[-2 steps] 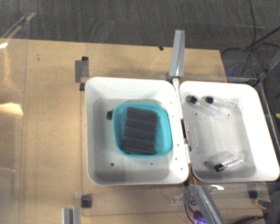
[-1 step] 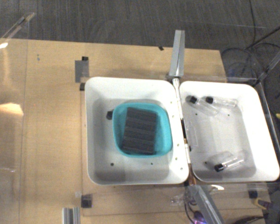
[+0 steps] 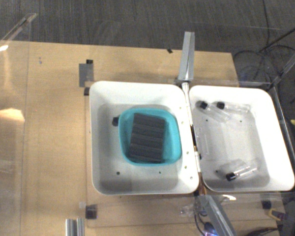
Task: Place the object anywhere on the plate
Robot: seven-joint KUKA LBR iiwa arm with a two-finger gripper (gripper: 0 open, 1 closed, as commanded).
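Seen from above at a slant: a pale wooden tabletop [image 3: 44,146] carries two shallow white bins side by side.

Nearest the viewer, in the right bin [image 3: 281,146], a small clear tube with a black cap [image 3: 238,171] lies on its side near the front wall.

Further in, at the middle of the left bin [image 3: 96,146], sits a teal plate [image 3: 173,132] with a raised rim. A dark grey block [image 3: 147,136] lies flat on it, well inside the rim, its top crossed by ridges. This looks to be the task's object, so by its position the placing appears already done. A small black item [image 3: 115,121] lies just beside the plate's left edge; it is too small to identify.

The block probably handles like foam or sponge – light, soft, not fragile and not slippery. It would squash under a firm pinch. The best hold is likely across its two long sides, near the middle, where the plate's rim leaves the most room.

Farther still, two more clear capped tubes [image 3: 220,110] lie close together by the right bin's back wall. Being smooth and round, they would likely roll or slip.

Whether the claw is wide, narrow or holding anything cannot be told here.

Farthest away, an upright grey metal post [image 3: 188,53] stands behind the bins' shared wall – dark floor lies beyond.
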